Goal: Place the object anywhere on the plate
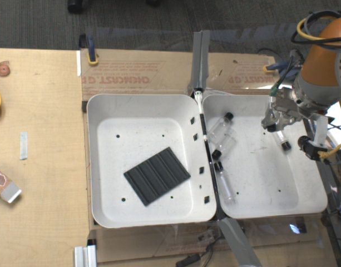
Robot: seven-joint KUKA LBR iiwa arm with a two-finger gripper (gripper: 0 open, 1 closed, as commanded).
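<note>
We logged the left bin (103, 149) open around its dark ribbed plate (157, 176); clear bottles (221, 135) crowded the right bin's (281, 199) left wall, its middle free.

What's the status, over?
Gripper high over right bin, nothing seen held. Clear bottles by the divider. Dark plate in left bin, bare.

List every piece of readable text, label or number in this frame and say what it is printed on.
"CHEMCAST GP" or similar: red print on the brown cardboard sheet behind the left bin, upside down and mirrored, so this reading is uncertain.
A second red print on the cardboard behind the right bin: glare makes it unreadable.
No text can be made out on the dark ribbed plate or the clear bottles.
</note>
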